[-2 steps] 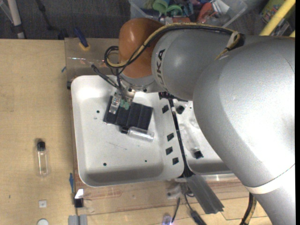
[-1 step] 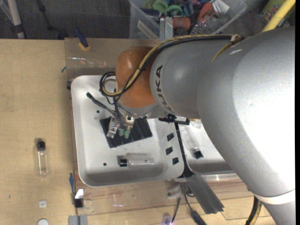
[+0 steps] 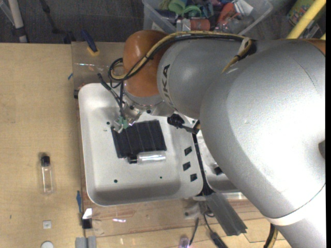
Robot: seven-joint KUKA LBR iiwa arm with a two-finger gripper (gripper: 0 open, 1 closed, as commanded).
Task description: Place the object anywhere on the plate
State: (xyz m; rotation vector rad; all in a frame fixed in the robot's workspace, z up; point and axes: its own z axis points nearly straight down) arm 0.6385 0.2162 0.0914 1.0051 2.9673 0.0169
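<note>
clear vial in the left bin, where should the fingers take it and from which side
Grip the clear vial around the middle of its body, coming straight down from above. It lies flat on its side along the near edge of the dark ridged plate, its dark cap toward the view's left. So the fingers should close across its narrow width, one on the plate side and one on the white bin side.

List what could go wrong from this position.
1. The clear vial lies on its side at the black plate's lower edge; a nudge could roll it off into the white bin.
2. The gripper sits at the plate's upper-left corner, so a descent might catch and shift the plate.
3. The arm hides much of the second bin from the camera.
</note>
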